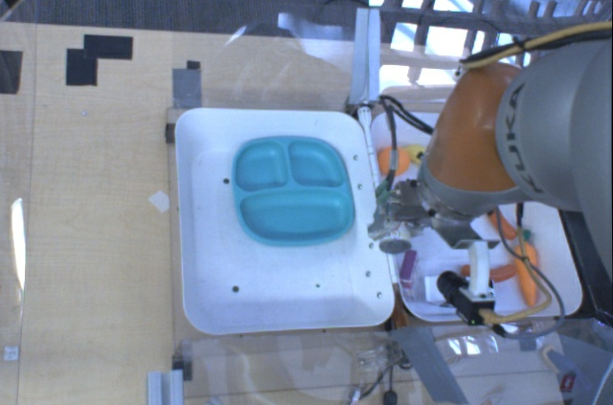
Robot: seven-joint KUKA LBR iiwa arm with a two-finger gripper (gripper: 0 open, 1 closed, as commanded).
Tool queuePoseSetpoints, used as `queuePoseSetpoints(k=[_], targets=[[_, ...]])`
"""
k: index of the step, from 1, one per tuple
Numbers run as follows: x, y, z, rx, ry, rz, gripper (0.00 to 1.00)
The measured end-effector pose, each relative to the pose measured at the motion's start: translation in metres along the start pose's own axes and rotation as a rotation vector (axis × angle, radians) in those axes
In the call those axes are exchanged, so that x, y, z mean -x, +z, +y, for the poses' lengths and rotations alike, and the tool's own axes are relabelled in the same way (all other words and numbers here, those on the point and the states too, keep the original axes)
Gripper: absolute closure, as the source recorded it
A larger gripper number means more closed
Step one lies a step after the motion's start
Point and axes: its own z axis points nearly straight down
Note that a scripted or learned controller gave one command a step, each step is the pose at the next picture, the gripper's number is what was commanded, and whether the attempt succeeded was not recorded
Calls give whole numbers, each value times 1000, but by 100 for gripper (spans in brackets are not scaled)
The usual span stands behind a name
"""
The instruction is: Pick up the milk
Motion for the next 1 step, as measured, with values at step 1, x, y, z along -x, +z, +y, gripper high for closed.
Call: queuePoseSetpoints(k=[1], targets=[[-38,-28,-7,0,132,0,100]])
